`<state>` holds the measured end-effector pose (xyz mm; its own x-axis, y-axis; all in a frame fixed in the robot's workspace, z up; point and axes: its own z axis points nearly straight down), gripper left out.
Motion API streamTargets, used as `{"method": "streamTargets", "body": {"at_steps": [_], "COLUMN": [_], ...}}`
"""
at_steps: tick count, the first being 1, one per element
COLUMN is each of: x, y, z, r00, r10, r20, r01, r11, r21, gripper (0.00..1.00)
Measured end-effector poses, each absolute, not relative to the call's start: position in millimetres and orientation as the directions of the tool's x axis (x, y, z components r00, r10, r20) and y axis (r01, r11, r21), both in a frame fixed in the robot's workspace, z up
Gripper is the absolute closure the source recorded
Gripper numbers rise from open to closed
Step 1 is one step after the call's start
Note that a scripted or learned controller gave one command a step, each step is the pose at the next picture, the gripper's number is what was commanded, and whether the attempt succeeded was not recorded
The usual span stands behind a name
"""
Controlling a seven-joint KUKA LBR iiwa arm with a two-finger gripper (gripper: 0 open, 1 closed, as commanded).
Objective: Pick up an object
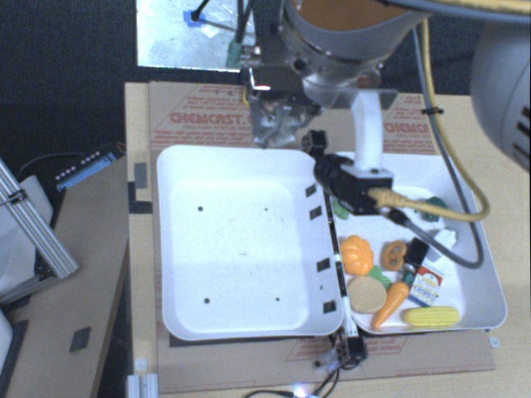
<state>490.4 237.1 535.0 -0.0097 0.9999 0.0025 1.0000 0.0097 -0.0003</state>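
Hand (278, 127): metallic, blurred, hanging at the 12 o'clock rim of the left bin (170, 222); whether it is apart or together cannot be told, and nothing is seen in it. The objects for picking lie well apart from it, toward its 4 o'clock, clustered in the 7 o'clock part of the right bin (485, 293). They are a ribbed orange pumpkin (357, 255); a brown ring-shaped piece (394, 254) just beside it at 3 o'clock; a flat tan disc (366, 293); a tapered orange carrot (390, 305) lying aslant against the disc; a knobbly yellow corn cob (431, 316); and a small red-and-white carton (425, 288). Both bins are smooth, white and shallow, set on printed cardboard (199, 110) on the table (91, 222).
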Motion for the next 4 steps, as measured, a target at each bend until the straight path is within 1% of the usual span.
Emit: {"method": "streamTargets", "body": {"at_steps": [1,2,3,4], "x": [559.8,499.5,486.0,558.6], "y": [225.6,234.8,234.0,218.8], "z": [533.9,535.4,535.1,533.9], "r00": [0.001,-0.007,-0.005,0.002], "r10": [1.0,1.0,1.0,1.0], "r20": [0.0,0.001,0.001,0.0], "r01": [1.0,1.0,1.0,1.0], "r11": [-0.001,0.007,0.005,-0.002], "r21": [0.003,-0.001,0.001,0.003], "gripper": [1.0,1.0,1.0,1.0]}}
